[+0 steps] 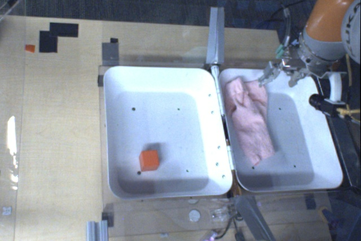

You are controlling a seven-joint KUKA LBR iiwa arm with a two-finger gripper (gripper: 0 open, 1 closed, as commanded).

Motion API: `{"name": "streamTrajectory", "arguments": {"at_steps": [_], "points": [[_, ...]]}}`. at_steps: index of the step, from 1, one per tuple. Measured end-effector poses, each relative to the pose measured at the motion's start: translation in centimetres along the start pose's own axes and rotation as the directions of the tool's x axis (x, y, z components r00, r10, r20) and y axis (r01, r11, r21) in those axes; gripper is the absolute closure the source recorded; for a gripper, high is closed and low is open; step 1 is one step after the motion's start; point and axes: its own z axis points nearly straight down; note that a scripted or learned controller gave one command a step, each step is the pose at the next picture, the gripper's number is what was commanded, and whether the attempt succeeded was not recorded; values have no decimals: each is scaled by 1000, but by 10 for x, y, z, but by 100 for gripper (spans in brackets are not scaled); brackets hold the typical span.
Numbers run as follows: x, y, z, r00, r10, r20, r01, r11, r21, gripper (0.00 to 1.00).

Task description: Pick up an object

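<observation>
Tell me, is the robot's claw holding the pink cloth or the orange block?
Neither. The gripper hovers by the far edge of the right bin, open, beside the pink cloth. The orange block lies in the left bin.

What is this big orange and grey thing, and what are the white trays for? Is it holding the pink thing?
The orange and grey thing is a robot arm. At its end is a gripper, a kind of hand with two fingers for picking things up. One camera sits above the bench and looks down at a slant, so you see everything from the top, and the arm comes in from the right side of the picture.

On the wooden bench lie two shallow white trays called bins. The left bin has a small orange block in it. The right bin has a crumpled pink cloth. The gripper hangs above the far edge of the right bin, close to the cloth's top corner. I can't tell from here whether it is holding anything.
</observation>
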Motion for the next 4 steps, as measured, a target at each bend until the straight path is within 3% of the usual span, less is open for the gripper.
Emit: {"name": "streamTrajectory", "arguments": {"at_steps": [1, 3, 4], "points": [[12, 6, 109, 993, -119, 1, 119, 993, -7, 0], [4, -54, 113, 990, -140, 5, 140, 990, -20, 0], [32, -42, 113, 975, -222, 9, 222, 975, -18, 0]]}}
